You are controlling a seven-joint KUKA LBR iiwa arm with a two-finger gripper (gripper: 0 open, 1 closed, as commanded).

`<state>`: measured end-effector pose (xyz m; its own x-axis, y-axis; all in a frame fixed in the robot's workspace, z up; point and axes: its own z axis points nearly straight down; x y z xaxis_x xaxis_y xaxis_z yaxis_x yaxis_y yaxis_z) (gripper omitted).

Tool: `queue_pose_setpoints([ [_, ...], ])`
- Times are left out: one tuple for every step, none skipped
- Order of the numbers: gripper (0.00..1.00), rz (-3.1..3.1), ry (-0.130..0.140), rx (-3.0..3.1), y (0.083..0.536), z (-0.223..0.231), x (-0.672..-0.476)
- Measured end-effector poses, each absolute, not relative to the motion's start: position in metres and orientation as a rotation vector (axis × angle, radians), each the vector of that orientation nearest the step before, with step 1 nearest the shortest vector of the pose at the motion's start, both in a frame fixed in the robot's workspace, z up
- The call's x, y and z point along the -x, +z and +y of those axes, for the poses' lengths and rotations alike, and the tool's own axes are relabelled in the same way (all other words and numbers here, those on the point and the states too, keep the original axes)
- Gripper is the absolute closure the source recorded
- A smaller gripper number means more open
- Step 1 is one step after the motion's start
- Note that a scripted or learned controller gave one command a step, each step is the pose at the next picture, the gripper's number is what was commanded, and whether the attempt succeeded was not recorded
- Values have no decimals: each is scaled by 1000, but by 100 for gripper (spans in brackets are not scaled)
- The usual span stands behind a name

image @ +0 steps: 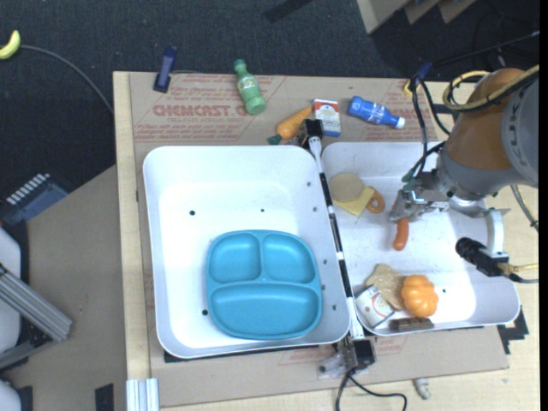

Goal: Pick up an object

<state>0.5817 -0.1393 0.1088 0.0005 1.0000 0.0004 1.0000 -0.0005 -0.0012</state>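
I see an orange sausage-shaped object (pixel 400 234) lying in the right bin (pixel 479 306), directly below the gripper (pixel 409 208). The gripper hangs just above its upper end; I cannot tell its opening or confirm contact. A tan disc (pixel 349 188) lies to the left, an orange pumpkin (pixel 419 294) nearer the front. The left bin (pixel 171 195) holds a blue divided plate (pixel 262 282).

Glossy plastic blue tray (pixel 263 282); smooth white bins (pixel 171 195); matt cardboard bench (pixel 205 101).

A blue divided plate (pixel 263 283) lies in the left bin (pixel 171 187); bottles stand behind.
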Motion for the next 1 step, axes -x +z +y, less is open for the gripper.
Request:
queue_pose_setpoints([
  [100, -2225, -5, 2220, 186, -62, -600],
])
